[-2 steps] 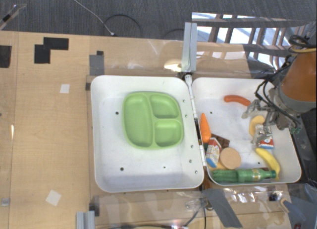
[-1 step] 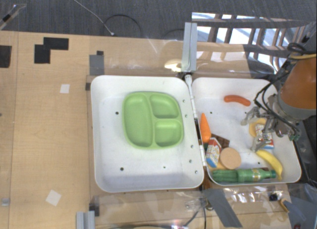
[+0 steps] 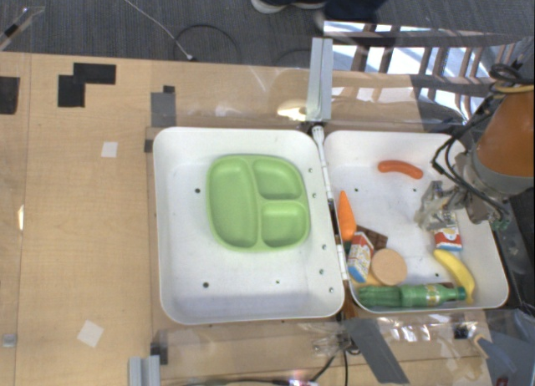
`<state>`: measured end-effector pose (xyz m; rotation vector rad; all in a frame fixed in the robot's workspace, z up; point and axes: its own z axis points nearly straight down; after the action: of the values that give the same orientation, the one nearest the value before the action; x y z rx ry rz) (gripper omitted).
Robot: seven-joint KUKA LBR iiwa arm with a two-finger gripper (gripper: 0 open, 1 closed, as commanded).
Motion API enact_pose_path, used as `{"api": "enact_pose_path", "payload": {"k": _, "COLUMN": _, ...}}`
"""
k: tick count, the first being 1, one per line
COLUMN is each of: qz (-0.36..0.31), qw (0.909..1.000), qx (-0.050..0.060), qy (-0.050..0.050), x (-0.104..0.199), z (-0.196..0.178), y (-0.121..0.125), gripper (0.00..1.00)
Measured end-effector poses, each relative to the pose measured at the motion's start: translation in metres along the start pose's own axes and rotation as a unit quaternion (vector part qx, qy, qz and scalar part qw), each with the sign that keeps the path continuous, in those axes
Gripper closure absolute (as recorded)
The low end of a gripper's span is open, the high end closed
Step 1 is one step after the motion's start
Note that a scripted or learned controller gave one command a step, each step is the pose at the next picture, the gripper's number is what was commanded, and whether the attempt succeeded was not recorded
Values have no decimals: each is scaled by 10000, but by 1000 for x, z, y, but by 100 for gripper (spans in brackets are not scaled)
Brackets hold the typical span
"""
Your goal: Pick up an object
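My gripper (image 3: 438,206) hangs over the right side of the right bin (image 3: 368,149), under the orange band of the arm (image 3: 510,129). Just below it lies a small red, white and blue carton (image 3: 448,241), with a yellow banana (image 3: 456,271) beside that. An orange-red sausage (image 3: 399,169) lies to the gripper's upper left. A carrot (image 3: 345,215) rests along the bin's left wall. Near the front are a small printed can (image 3: 359,257), a round tan disc (image 3: 389,267) and a green bottle (image 3: 410,295) lying on its side. I see nothing held in the gripper.
The left bin (image 3: 180,234) holds a green divided plate (image 3: 257,200). A metal post (image 3: 320,75) stands behind the seam between the bins. Black cables (image 3: 447,159) hang by the arm. Wooden bench (image 3: 75,209) stretches to the left.
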<state>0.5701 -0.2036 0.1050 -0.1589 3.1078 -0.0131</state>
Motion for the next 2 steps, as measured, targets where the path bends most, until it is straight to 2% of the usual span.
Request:
{"api": "enact_pose_path", "payload": {"k": 1, "qz": -3, "qw": 10000, "qx": -3, "qy": 6, "x": 0, "z": 1, "y": 1, "gripper": 0}}
{"api": "enact_pose_path", "payload": {"k": 2, "qz": -32, "qw": 10000, "qx": -26, "qy": 81, "x": 2, "z": 15, "y": 9, "gripper": 0}}
